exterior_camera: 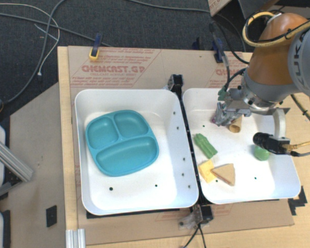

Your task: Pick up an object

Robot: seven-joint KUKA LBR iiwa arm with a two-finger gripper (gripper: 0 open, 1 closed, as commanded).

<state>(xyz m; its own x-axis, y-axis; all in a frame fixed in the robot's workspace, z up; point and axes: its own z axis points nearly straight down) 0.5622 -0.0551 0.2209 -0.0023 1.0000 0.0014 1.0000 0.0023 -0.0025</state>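
A: Which object is it going for?
B: Likely the small tan piece (234, 127), in the right bin (279, 190) up and right of the green pickle (205, 145). The gripper (225, 117) sits just beside it.
A: Grasped?
B: Cannot tell. I judge this the approach; next it must close, then lift.

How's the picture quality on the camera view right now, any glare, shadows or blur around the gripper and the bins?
Camera view: even, soft lighting; the white bins look bright but not blown out. The teal plate and green piece are sharp, with faint shadows. The gripper is darker and slightly soft, so its fingers are hard to read. The arm hides part of the right bin.
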